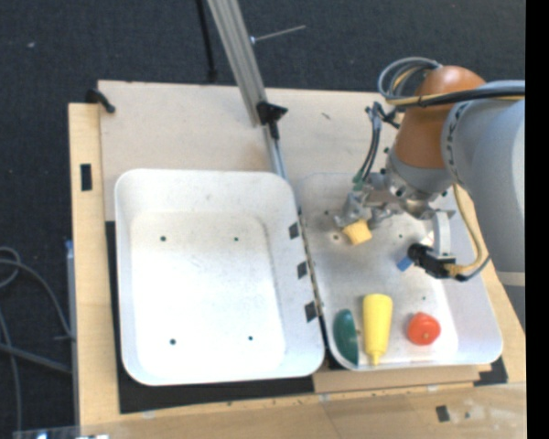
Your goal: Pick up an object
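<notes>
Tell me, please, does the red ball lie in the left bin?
No, the red ball lies in the right bin.

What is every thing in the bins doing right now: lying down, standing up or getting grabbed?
gripper: down in the right bin, over the tan block.
tan block: just under the gripper; grabbed or not, I cannot tell.
yellow bottle: lying down, untouched.
green thing: lying beside the yellow bottle.
red thing: sitting by itself, untouched.
small blue piece: lying loose.
</notes>
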`<state>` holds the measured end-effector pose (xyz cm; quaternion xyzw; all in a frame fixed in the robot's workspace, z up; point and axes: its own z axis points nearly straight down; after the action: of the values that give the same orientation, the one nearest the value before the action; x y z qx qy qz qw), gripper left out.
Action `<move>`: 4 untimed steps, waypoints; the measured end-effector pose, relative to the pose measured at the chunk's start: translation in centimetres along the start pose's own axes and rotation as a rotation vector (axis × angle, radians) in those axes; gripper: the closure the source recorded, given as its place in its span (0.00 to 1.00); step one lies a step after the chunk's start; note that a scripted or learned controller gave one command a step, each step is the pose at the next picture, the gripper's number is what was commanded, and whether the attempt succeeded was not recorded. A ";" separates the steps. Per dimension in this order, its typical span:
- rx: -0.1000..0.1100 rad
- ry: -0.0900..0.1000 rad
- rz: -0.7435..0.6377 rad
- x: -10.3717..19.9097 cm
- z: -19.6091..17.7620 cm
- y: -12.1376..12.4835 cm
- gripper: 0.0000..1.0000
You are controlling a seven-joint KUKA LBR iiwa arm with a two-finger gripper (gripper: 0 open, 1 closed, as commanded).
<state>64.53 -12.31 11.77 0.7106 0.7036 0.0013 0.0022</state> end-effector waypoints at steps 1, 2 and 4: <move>-0.001 0.000 0.000 -0.1 -4.4 0.0 1.00; -0.002 -0.001 -0.006 -1.2 -9.4 0.1 1.00; 0.005 0.000 -0.013 1.9 -13.6 -2.4 1.00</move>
<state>62.08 -10.38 25.41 0.7059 0.7083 -0.0002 0.0004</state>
